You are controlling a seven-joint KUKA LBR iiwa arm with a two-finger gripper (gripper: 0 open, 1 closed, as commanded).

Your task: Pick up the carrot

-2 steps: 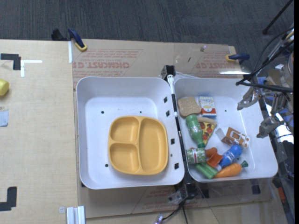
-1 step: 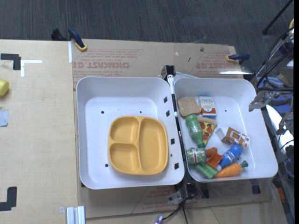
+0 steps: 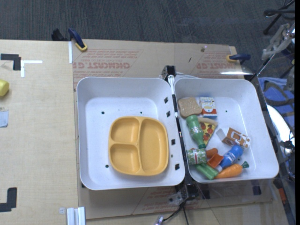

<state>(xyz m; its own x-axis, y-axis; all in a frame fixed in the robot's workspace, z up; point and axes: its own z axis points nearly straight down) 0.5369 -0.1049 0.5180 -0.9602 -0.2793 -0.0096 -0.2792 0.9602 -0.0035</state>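
The carrot [image 3: 229, 171] is orange with a small green tip and lies at the near right corner of the right bin [image 3: 255, 107]. It touches a blue bottle [image 3: 232, 154] just behind it. A green vegetable [image 3: 206, 171] lies to its left, beside a small orange piece [image 3: 213, 158].
The right bin also holds a green bottle [image 3: 196, 130], a pizza slice [image 3: 208, 127], a toast slice [image 3: 189, 106], a small carton [image 3: 207, 105], a brown box [image 3: 236, 137] and a green can [image 3: 197, 156]. A yellow divided plate [image 3: 139, 146] sits in the left bin [image 3: 93, 102].
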